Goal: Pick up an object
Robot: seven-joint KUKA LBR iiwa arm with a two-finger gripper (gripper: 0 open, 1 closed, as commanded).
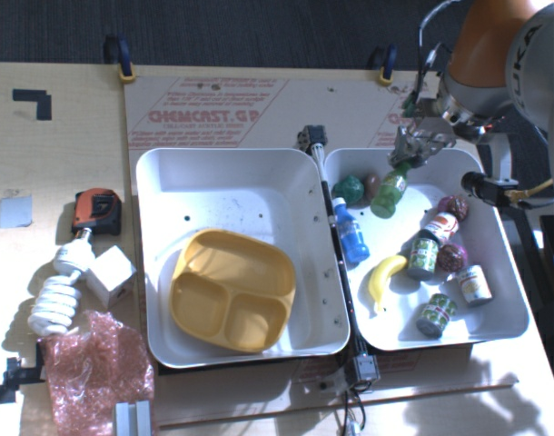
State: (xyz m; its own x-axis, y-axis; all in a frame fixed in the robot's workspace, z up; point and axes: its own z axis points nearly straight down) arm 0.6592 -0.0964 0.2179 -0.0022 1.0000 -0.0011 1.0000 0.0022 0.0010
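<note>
Two white bins [150, 243] share your tabletop — in the right one's far part, your gripper [406, 163] pinches a green bottle [388, 194] by its top. Next, lift straight up.

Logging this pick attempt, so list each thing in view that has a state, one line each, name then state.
gripper: above the right bin's far edge, a green bottle hanging from its fingers.
green bottle: tilted, top end in the gripper.
yellow divided tray: right way up in the left bin, tilted.
blue bottle: on its side in the right bin.
banana: lying flat.
tape measure: closed, on the bench.
</note>
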